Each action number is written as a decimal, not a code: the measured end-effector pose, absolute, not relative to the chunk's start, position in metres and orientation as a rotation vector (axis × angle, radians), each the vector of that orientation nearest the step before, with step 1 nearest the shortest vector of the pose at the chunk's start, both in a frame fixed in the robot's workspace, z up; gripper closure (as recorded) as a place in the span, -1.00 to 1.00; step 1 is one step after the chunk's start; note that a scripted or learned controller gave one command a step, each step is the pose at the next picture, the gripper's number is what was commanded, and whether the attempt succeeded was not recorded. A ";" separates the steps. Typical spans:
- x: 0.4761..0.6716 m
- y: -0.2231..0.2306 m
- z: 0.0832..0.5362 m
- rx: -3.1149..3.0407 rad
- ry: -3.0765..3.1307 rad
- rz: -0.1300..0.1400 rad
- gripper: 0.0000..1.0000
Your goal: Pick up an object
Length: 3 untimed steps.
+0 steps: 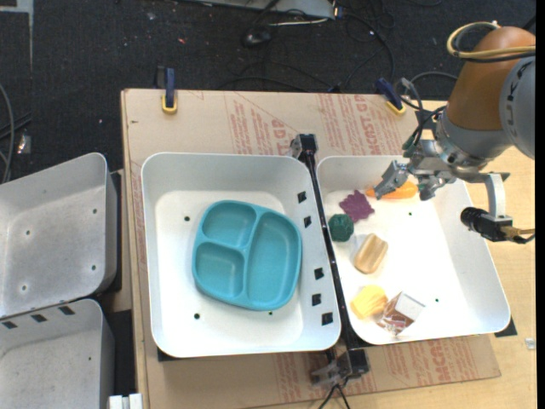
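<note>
At the right bin's (477, 288) near rim sits a small clear-wrapped red and white packet (401, 311), a crinkled yellow piece (369, 300) touching it at nine o'clock. Beyond lie a tan rounded block (370, 253), dark green ball (341, 227) and purple star-like piece (356, 204); open floor lies toward three o'clock. The gripper (410, 181) hovers spread over an orange carrot-like piece (398, 192) near the far rim. A teal divided plate (248, 255) fills the left bin (170, 228).

Dark speckled floor (77, 49), loose cables (281, 24)
</note>
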State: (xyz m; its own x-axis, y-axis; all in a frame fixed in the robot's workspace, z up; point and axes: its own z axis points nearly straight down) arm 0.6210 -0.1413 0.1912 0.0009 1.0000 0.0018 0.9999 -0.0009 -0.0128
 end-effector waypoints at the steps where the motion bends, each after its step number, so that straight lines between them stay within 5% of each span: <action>1: 0.624 -0.141 0.199 -2.220 -2.223 0.000 -1.00; 3: 0.633 -0.145 0.092 -2.222 -2.221 0.001 -1.00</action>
